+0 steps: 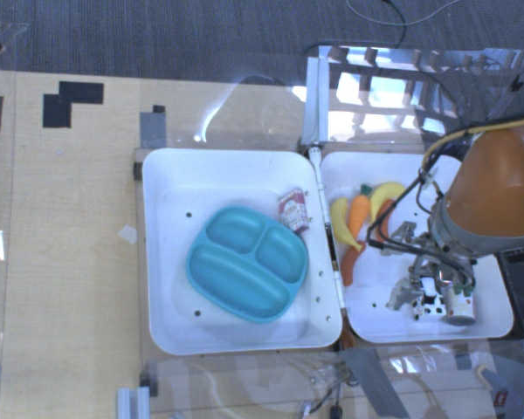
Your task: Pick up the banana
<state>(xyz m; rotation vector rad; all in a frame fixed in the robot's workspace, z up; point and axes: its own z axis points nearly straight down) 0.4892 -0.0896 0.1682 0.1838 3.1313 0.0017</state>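
The yellow banana point(340, 220) lies in the right bin point(367, 321), near its left wall. An orange carrot point(356, 219) rests against it, and a second yellow curve point(385, 195) shows just behind the carrot. My gripper point(420, 301) hangs low over the front half of the right bin. It is to the right of and nearer the front than the banana, well apart from it. The grey arm with its orange band point(498, 186) covers the bin's right side.
A red-orange piece point(348, 267) lies below the carrot. The left bin point(166, 234) holds a blue divided plate point(247, 263) and a small red-and-white packet point(293, 209). A metal frame point(402, 90) stands behind the right bin. Cables run along the arm.
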